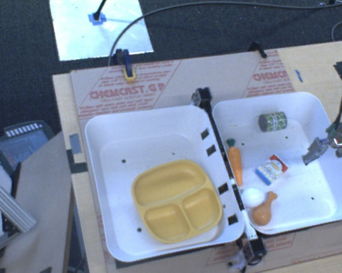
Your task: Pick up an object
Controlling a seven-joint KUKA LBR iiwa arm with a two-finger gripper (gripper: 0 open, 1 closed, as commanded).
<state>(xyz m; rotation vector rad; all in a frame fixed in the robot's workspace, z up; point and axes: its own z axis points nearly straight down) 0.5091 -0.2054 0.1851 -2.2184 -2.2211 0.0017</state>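
The right bin (336, 203) holds several small items. An orange carrot (234, 158) lies along its left wall, and a green can (273, 121) rests on its side near the back. A white, red and blue packet (271, 169) sits near the middle. At the front left are a white ball (253, 197) and a tan drumstick (264, 209). My gripper (318, 149) hangs over the bin's right side, to the right of the packet and apart from it, with nothing visibly in it.
A yellow divided plate (176, 200) lies in the left bin (112, 174). A black clip strip (220, 157) runs along the join between the bins. Cables cross the dark floor behind the bench, and a pendant (21, 145) sits at the left.
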